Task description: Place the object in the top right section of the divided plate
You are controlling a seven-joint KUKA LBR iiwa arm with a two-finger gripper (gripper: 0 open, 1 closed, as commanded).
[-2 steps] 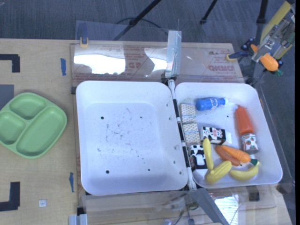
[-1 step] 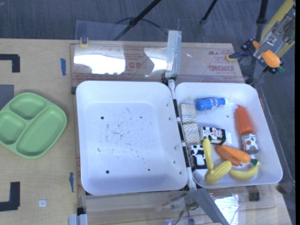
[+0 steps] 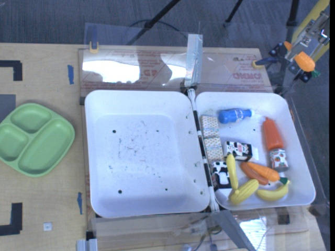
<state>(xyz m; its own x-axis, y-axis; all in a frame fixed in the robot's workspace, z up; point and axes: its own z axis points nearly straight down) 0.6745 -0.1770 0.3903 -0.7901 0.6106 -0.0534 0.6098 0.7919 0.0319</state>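
A green divided plate point(image 3: 36, 138) lies on the wooden bench at the far left, outside the bins. It has two small sections on its upper and left sides and one large section on the right. The right bin point(image 3: 298, 140) holds the loose objects: a blue bottle point(image 3: 234, 115), an orange bottle point(image 3: 272, 135), a small can point(image 3: 280, 159), a toy carrot point(image 3: 261, 171), yellow bananas point(image 3: 246, 191), a strip of crackers point(image 3: 211, 137) and a black-and-white carton point(image 3: 239, 150).
The left bin point(image 3: 138, 150) sits between the plate and the right bin, its floor only scuffed. Clear plastic panels point(image 3: 193, 61) stand along the back of both bins. Orange and yellow clamps point(image 3: 301, 56) sit at the upper right, with tripod legs behind.
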